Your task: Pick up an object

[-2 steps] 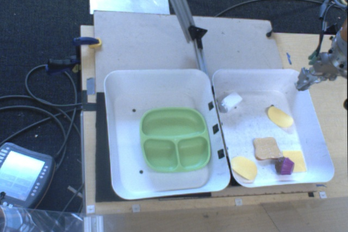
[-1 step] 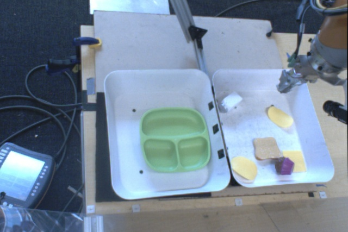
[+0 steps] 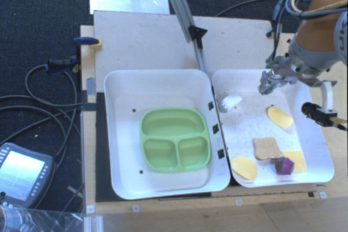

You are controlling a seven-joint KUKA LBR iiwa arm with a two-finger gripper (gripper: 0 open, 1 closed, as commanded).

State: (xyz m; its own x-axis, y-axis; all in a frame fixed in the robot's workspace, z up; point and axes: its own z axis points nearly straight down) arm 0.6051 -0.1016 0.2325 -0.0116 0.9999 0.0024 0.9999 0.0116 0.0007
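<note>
The arm enters from the upper right of the frame, and its claw [image 3: 270, 84] hangs over the upper part of the right bin [image 3: 318, 163]. Whether the claw is released or clenched cannot be told from this view, and nothing is seen between its parts. The right bin contains six loose objects: a small white object [image 3: 231, 101] near the bin's upper left corner, left of the claw; a yellow oval piece [image 3: 279, 117] in mid-bin, below the claw; a tan toast-like slice [image 3: 266, 148] lower down; a purple block [image 3: 284, 165] just below and right of the slice; a flat yellow square [image 3: 297, 160] touching the block on its right; and a second yellow oval [image 3: 244, 168] at the lower left. The left bin [image 3: 122, 133] holds a green compartment tray [image 3: 175, 139] with three sections, lying flat at its centre. Both bins rest side by side on the bench [image 3: 141, 41].
</note>
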